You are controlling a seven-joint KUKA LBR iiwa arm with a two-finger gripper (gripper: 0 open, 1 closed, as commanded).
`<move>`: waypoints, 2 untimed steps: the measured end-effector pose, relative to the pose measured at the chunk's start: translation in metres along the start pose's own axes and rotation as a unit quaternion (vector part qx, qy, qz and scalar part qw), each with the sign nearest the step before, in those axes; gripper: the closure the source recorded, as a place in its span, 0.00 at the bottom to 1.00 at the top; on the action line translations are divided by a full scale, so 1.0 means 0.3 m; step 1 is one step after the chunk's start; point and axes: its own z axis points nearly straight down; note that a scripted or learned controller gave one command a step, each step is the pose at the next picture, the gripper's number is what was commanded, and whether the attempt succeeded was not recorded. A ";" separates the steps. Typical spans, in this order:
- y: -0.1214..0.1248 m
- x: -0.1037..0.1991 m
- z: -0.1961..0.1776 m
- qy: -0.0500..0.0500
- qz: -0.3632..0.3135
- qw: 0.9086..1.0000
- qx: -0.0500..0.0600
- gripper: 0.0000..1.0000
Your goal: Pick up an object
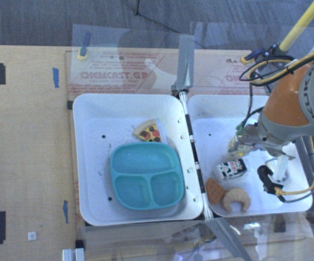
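Note:
My gripper (237, 150) hangs over the middle of the right bin (216, 110), its fingers pointing down and left. Just below its tip lies a small black-and-white carton (232, 169). A croissant (237, 199) rests near the bin's front wall, with a brown waffle piece (215, 190) to its left. In the left bin (91, 113) sit a teal divided plate (146, 175) and a pizza slice toy (148, 132) behind it. Nothing shows between the fingers.
A black cable loop with a yellow hose (271, 181) hangs from the wrist over the right bin's right side. The ridge between the bins (192, 151) runs just left of the carton. A clear sheet and tape lie behind the bins.

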 end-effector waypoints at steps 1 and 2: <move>0.055 0.208 -0.394 0.001 0.007 1.000 0.007 1.00; 0.272 0.245 -0.500 0.001 -0.017 1.000 0.006 1.00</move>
